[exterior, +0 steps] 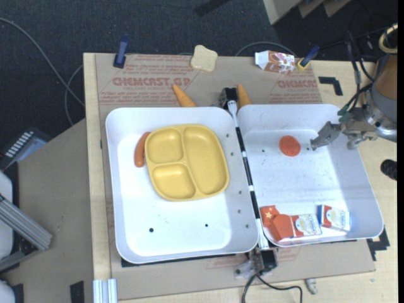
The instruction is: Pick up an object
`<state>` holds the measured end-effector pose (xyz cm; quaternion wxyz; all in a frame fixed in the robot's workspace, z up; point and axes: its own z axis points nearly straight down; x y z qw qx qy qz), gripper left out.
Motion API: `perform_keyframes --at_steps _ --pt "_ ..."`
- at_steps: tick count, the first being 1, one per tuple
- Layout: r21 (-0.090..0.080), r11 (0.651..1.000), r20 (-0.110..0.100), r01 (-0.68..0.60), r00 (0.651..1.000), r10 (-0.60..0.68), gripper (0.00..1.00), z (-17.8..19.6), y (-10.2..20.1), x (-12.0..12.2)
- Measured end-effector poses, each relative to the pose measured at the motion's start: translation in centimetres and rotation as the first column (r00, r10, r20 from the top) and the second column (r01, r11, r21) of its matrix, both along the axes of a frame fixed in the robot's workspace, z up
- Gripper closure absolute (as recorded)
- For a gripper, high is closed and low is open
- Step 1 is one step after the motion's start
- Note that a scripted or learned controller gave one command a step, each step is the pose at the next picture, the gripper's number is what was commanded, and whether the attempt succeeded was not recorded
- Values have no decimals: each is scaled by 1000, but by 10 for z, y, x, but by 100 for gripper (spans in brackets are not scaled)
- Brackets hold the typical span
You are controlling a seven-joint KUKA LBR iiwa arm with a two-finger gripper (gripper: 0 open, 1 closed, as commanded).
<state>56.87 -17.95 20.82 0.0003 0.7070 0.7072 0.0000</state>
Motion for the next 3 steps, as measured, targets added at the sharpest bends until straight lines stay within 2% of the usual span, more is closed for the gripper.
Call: perform_keyframes --at_steps 1,2,3 --pt "1 1000 -1 -1 1000 1 0 -45 28 36" --pt "1 1000 -1 -1 1000 1 0 -124 38 71" --pt "-1 1000 3 -2 1000 2 100 -113 38 73"
